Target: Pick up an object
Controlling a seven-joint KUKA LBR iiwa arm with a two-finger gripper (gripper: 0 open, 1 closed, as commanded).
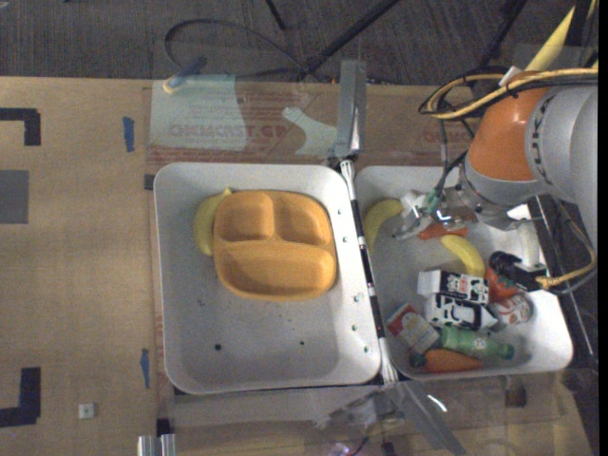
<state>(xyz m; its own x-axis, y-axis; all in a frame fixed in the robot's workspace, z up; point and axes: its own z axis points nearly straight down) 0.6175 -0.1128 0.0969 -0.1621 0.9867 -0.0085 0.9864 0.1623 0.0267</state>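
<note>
The robot's hand [421,218] hangs low over the far left part of the right white bin [551,345], just beside a curved yellow banana [379,218], and I cannot tell what it grips. A second yellow banana [464,252] lies near it, towards the bin's middle. An orange plastic tray with sections [274,243] sits in the left white bin [180,321].
</note>
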